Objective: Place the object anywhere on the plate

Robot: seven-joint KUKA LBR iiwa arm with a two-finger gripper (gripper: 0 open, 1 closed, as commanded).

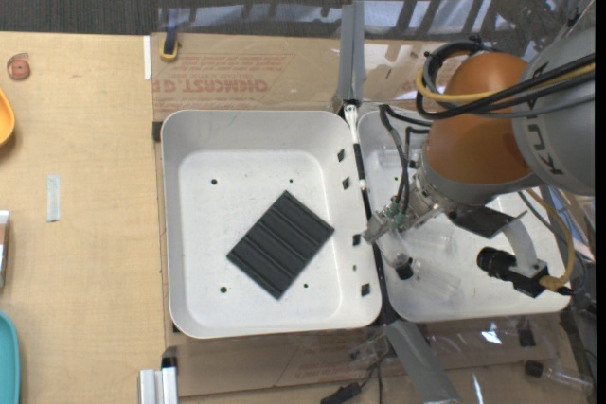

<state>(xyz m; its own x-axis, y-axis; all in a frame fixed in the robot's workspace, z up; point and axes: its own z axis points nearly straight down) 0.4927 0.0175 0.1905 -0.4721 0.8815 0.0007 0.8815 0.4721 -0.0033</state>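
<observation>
Left white bin [185,203] holding dark ribbed plate [280,243], arm [492,123] over right bin [454,293]

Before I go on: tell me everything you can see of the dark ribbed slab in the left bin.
The dark slab is a flat, charcoal-black rectangle with parallel ridges running along its length; it looks like rubber or plastic. It lies flat on the floor of the left bin, turned about diagonally to the bin walls, a little below and right of the bin's centre. It touches only the bin floor and stands clear of all four walls. The arm hangs over the right bin, well apart from it.
</observation>
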